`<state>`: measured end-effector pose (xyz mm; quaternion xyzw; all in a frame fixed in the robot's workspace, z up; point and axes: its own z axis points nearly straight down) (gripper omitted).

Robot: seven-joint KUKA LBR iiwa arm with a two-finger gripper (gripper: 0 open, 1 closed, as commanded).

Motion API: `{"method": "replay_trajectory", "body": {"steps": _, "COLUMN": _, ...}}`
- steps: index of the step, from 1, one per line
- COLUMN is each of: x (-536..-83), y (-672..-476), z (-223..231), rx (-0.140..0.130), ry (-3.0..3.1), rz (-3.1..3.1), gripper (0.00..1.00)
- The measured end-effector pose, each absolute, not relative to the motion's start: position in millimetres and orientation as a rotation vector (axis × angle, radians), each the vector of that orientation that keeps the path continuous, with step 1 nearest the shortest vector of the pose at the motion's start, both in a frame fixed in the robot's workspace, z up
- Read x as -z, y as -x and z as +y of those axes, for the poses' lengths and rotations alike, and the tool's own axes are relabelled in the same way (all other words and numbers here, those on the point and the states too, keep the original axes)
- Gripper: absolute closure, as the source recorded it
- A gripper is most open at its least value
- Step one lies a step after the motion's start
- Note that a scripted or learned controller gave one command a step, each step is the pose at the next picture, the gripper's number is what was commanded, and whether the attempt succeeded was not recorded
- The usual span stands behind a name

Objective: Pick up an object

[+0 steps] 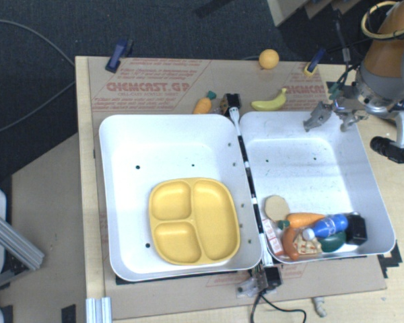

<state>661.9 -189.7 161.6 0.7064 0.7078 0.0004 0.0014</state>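
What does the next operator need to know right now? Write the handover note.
Hand: at the right bin's far edge, nothing seen between its fingers.
Objects: a pile in the right bin's near corner, with a carrot, a blue bottle and a round tan piece. A yellow divided plate sits in the left bin. A banana lies on the board behind the bins.
Done: no pick yet.
Left: descend on an object, grasp, lift.
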Motion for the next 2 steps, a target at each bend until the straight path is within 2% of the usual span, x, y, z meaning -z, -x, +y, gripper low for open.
{"method": "replay_trajectory", "body": {"steps": 1, "x": -231.9, "y": -663.0, "z": -192.6, "rx": -0.002, "ry": -2.217, "rz": 2.219, "gripper": 0.00}}
{"method": "replay_trajectory", "body": {"steps": 2, "x": -171.5, "y": -625.8, "z": -136.6, "rx": 0.001, "ry": -2.221, "rz": 2.225, "gripper": 0.00}}
